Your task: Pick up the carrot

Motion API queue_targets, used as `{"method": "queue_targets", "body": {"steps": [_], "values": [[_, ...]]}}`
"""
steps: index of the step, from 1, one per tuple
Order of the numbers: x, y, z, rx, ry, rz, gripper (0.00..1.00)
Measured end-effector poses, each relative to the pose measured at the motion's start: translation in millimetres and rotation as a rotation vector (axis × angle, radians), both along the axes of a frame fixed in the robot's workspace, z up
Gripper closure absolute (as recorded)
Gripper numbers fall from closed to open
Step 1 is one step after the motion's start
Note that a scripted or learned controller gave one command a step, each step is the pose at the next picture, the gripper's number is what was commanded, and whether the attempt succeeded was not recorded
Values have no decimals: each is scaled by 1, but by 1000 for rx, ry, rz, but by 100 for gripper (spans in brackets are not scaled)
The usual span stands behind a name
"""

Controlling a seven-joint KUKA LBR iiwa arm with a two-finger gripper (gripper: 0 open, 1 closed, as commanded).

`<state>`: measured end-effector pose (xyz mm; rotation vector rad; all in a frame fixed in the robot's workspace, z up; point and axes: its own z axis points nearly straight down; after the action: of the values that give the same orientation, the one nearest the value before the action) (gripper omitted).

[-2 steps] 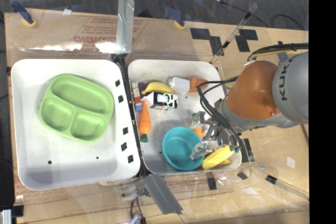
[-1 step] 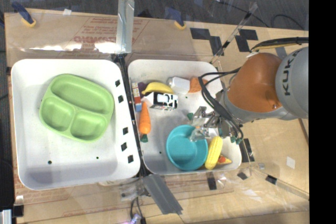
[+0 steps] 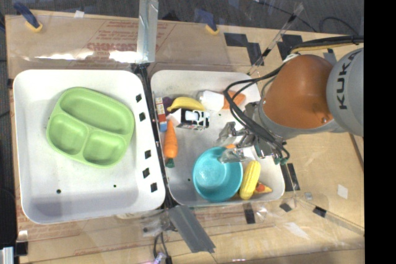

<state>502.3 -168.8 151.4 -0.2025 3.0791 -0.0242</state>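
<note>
Gripper [image 3: 234, 144] over right bin [image 3: 185, 191] nr blue bowl [image 3: 216, 176] (jaw state unclear), carrot [image 3: 171, 141] apart.

bins [image 3: 80, 207]: 2 | green plate [image 3: 91, 127]: 1 | carrot [image 3: 171, 140]: 1 | banana [image 3: 187, 103]: 1 | blue bowl [image 3: 217, 175]: 1 | corn cob [image 3: 250, 179]: 1

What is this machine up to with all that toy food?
A grey and orange robot arm reaches into the right bin, its gripper low over the blue bowl. The carrot it is meant to pick up lies untouched near that bin's left wall, beside a banana. The left bin holds a green divided plate.
</note>
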Motion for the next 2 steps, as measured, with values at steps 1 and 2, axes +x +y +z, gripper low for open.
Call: {"method": "queue_targets", "body": {"steps": [1, 2], "values": [[17, 43, 39, 3, 55, 330, 100], [58, 33, 21, 9, 57, 102, 100]]}}
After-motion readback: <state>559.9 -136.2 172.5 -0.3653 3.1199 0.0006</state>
